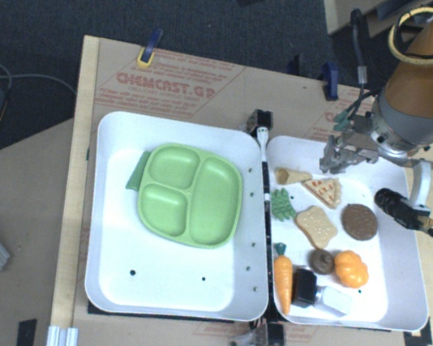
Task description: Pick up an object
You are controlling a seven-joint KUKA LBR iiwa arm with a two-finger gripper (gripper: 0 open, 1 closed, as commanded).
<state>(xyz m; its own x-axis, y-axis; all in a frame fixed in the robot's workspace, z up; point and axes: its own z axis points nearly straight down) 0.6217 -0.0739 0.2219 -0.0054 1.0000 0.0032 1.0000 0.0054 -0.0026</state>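
My gripper (334,165) hung above the right bin (399,309), just over the pizza slice (324,190); its opening I could not tell. To grip well, I judged I should straddle the slice squarely

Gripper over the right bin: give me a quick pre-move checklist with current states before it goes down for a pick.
1. Gripper is over the right bin, near its far edge: ok.
2. A target is close below: the pizza slice lies just under and in front of it: ok.
3. Nothing is held yet: cannot tell.
4. Finger opening: cannot tell.
5. Space around the pizza slice: the cracker piece lies close beside it, the toast a little further: not ok.
6. Green divided plate in the left bin is out of the path: ok.
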